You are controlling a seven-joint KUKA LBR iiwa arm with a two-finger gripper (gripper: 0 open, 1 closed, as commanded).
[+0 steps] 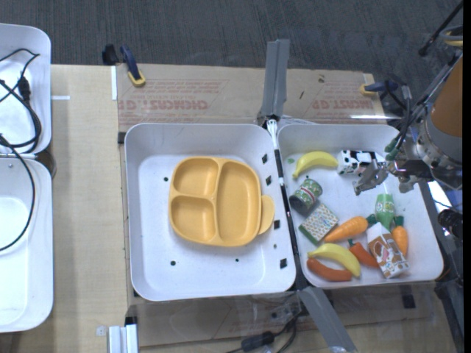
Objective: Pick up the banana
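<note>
Two yellow bananas lie in the right bin (430, 219). One banana (315, 160) is at the bin's far left, beside a black-and-white toy cow (353, 161). The other banana (336, 256) rests near the front, on top of a red sausage-like piece (328, 272). My gripper (383, 184) hangs over the right half of this bin, just right of the cow and above a green bottle (385, 208). Its fingers look spread, with nothing between them. It is well right of the far banana and touches neither one.
The right bin also holds a green can (307, 194), a small box (318, 223), carrots (346, 229) and a carton (387, 251). A yellow divided plate (218, 201) sits in the left bin (140, 197). A grey divider post (276, 79) stands between the bins.
</note>
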